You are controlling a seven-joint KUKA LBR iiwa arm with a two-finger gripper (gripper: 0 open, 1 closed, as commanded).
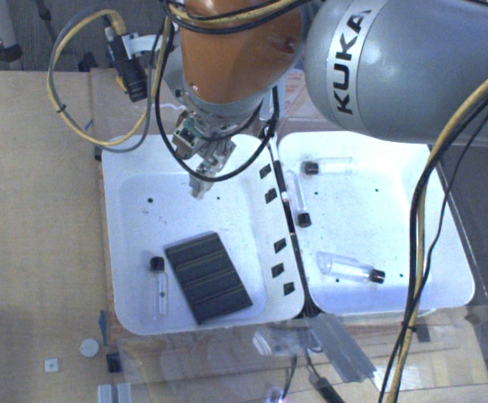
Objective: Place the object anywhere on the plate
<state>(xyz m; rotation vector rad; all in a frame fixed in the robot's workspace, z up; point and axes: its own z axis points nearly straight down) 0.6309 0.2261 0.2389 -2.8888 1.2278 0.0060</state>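
I see the end effector (202,183) hanging over the left bin (130,250), above and apart from the dark ribbed plate (207,277) that lies near that bin's front. I can't tell how its fingers stand; nothing shows between them. A clear vial with a black cap (157,285) lies just left of the plate, not on it. Right of the plate, in the other bin (445,250), I count three more vials: one at the back (326,167), one by the divider (297,200), one toward the front (350,269).
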